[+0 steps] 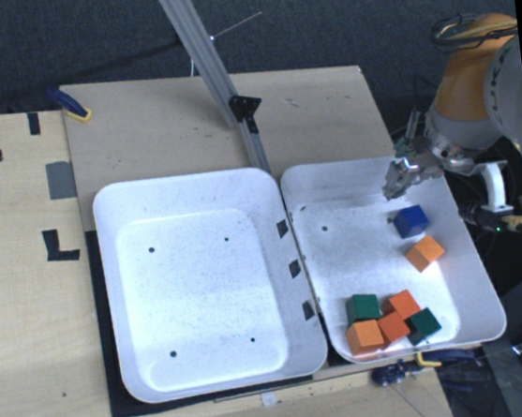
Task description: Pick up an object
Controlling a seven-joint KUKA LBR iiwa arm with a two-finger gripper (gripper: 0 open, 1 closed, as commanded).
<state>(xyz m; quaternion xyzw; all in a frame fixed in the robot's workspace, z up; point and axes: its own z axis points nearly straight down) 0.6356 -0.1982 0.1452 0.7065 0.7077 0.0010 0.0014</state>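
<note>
Far to the gripper's left you have the left bin [200, 286], nothing to grasp there. The clustered blocks [388, 317] sit below and slightly left. The gripper [397, 179] hangs just above the blue cube [411, 220]; you cannot tell its state. The cube looks light, rigid, smooth: take opposite flat faces.

A grey robot arm with an orange band above the wrist reaches in from the right side of the camera view. Its wrist angles down and to the left, ending in a small metal gripper [397, 179]. The fingertips point downward and are too small and blurred to make out.
</note>
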